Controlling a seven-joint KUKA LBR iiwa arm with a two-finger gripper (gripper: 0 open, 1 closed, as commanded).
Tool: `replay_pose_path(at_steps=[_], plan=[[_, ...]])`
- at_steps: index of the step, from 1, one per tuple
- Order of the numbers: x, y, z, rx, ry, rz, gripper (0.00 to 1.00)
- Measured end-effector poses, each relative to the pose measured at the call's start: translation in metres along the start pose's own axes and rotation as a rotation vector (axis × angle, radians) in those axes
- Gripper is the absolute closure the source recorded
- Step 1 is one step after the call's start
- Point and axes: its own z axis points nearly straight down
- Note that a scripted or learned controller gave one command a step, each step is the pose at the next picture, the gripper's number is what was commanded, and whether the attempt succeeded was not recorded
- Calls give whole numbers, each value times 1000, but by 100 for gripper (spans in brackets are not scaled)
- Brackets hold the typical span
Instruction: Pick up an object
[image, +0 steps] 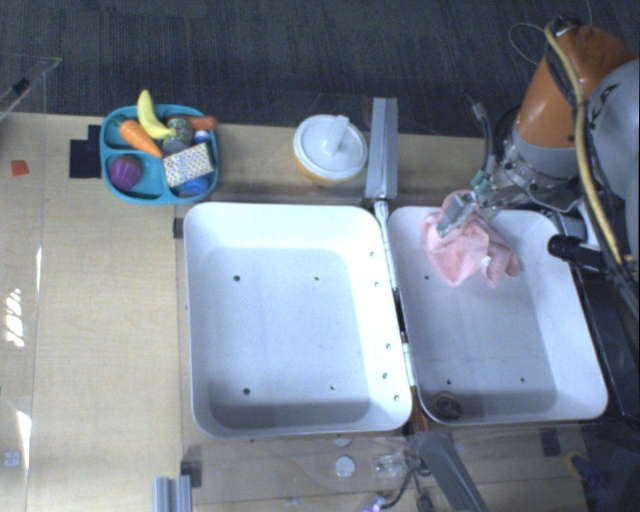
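The wooden bench (90, 330) spreads out to the left of the pincer and carries everything else. On it, the left white bin (290, 400) lies well to the pincer's left and below it in the view, while the right white bin (520, 350) sits directly under the pincer, the two bins meeting along a shared inner edge. The grey arm (570, 110) with its orange band comes in from above and to the right of the pincer, trailing cables. The pink cloth (465, 252) lies crumpled in the upper part of the right bin, just below the pincer, with its top edge bunched right at the tips. The blue tray (112, 190) of toy food stands far to the pincer's left on the bench, beyond the left bin's upper corner, and the white lidded bowl (330, 147) sits nearer, to the left and slightly above. The pincer (458, 215) itself is low over the cloth's upper edge; its tips appear to touch the fabric, but whether they are spread, closed or gripping the cloth cannot be told.
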Motion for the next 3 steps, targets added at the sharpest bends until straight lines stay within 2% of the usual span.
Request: replay_pose_path(at_steps=[1, 2, 3], plan=[[-12, -28, 95, -5, -1, -68, 0], [16, -18, 101, -9, -4, -131, 0], [16, -15, 88, -17, -8, -132, 100]])
